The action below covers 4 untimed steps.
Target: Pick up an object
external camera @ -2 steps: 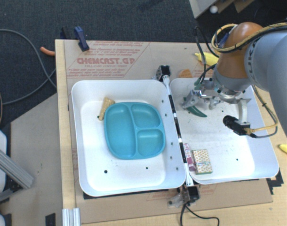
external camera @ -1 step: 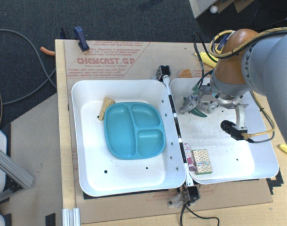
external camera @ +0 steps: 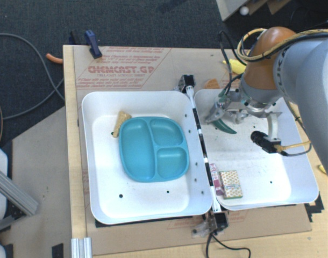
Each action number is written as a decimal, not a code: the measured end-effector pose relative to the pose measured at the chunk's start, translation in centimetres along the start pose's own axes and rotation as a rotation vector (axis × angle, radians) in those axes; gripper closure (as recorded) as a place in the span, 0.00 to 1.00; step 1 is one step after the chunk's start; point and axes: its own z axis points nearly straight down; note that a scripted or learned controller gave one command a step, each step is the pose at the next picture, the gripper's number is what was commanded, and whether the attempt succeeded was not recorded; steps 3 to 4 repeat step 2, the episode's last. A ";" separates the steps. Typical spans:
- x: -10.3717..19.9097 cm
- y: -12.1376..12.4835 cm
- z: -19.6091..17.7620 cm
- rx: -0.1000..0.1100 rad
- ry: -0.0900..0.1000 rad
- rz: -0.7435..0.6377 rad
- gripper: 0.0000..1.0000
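Note:
My gripper hangs low over the back left part of the right bin, close to the divider. A dark green curved object lies right under and in front of it; whether it is held cannot be told. A small patterned box rests near the right bin's front left corner, with a pink-edged packet beside it along the wall. In the left bin a blue divided plate lies in the middle, and a tan stick-like piece lies at its back left edge.
The grey arm with its orange band comes in from the right over the right bin's back. A yellow object and an orange one lie on the bench behind the right bin. A blue clamp sits at the bench's back left.

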 end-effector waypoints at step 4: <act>4.0 -7.9 -10.1 0.003 0.002 -0.001 1.00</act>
